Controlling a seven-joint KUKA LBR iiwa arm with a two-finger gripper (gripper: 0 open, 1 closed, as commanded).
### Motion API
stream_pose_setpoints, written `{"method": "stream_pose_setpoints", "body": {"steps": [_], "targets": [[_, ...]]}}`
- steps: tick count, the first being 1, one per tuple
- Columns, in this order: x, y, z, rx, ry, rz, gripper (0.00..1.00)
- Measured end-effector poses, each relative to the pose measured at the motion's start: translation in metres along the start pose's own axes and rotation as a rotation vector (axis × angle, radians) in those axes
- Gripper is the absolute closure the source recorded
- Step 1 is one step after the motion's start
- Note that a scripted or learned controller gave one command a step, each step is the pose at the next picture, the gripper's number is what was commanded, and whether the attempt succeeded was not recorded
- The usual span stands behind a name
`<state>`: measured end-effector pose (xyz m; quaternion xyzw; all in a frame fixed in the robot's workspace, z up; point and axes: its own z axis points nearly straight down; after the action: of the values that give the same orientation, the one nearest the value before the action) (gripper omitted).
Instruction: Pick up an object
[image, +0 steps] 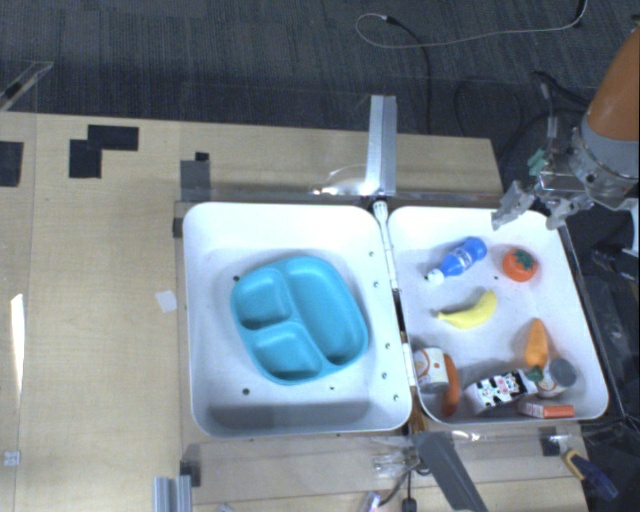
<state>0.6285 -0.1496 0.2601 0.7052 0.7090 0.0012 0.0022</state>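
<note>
Clutter lines the near edge of the right bin: a can, a carton and a carrot, with a banana, bottle and tomato farther in. Above the bin's far right corner, the gripper hovers with fingers apart and nothing between them, seemingly poised to descend. Left, a blue tray sits alone.

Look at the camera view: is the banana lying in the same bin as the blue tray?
No, the banana lies in the right bin; the blue tray sits in the left bin.
</note>
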Motion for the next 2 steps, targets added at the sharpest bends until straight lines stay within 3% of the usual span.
{"method": "stream_pose_setpoints", "body": {"steps": [1,2], "targets": [[0.016,-0.039,0.146,0.003,0.001,0.169,0.0],[-0.033,-0.05,0.171,-0.005,-0.001,0.022,0.0]]}}
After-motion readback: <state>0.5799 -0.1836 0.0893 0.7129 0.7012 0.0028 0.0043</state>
